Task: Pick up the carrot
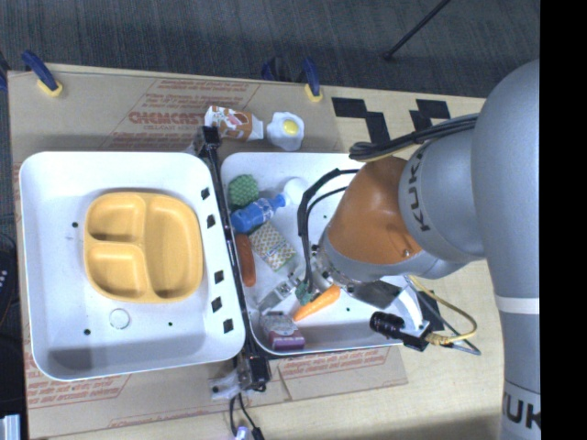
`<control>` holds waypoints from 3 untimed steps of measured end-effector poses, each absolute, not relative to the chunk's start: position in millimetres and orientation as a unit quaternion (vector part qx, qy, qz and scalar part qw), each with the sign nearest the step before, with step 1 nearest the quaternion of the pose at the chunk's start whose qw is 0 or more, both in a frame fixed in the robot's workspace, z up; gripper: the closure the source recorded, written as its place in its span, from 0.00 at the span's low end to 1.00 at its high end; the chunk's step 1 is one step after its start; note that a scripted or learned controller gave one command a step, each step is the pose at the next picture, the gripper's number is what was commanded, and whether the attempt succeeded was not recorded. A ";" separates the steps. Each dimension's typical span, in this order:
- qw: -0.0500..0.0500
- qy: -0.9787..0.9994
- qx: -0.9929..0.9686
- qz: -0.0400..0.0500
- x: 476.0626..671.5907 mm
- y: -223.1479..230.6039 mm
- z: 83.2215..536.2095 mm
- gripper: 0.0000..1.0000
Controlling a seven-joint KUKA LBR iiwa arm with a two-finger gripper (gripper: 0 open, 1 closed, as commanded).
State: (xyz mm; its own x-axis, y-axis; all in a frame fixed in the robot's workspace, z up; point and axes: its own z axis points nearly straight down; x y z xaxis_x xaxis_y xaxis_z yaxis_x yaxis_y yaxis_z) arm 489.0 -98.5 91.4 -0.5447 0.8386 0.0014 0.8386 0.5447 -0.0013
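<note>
Where the arm's orange band (371, 214) hangs over the right bin (275, 163), you will find the gripper (307, 287) low in that bin's near half, its fingers mostly hidden under the wrist, so you cannot tell whether they are apart or together. The carrot (316, 304) lies just beside the gripper, on the bin floor near the front wall; contact is not clear from this angle. Its long axis runs on a slant, one end down-left toward the front wall, the other up-right under the wrist, where a bit of green shows.

Around it, note the crowding. A purple item (287, 341) sits just below the carrot's lower end, against the front wall. A patterned mesh pouch (273, 246) lies up-left of the gripper. A thin reddish stick (246, 259) runs along the bin's left wall. Farther back: a blue bottle (254, 214), a green textured ball (243, 191).

The left bin (55, 337) holds a yellow divided tray (144, 244). Behind the bins, on the surface (119, 108), stand a small carton (229, 122) and a white-and-yellow piece (286, 129). The surface is covered in printed cardboard, held by blue clamps (41, 71) at the far edge. Dark carpet (183, 16) beyond.
</note>
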 end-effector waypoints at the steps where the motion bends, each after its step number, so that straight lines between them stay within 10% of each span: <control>1: 0.001 -0.879 -0.477 0.000 489.0 -98.5 91.4 0.00; 3: 0.001 -0.879 -0.477 0.000 489.0 -98.5 91.4 0.00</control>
State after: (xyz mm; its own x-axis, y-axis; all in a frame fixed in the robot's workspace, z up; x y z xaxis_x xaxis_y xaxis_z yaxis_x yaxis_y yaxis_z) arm 489.0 -98.5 91.4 -0.5447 0.8386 0.0014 0.8386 0.5447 -0.0013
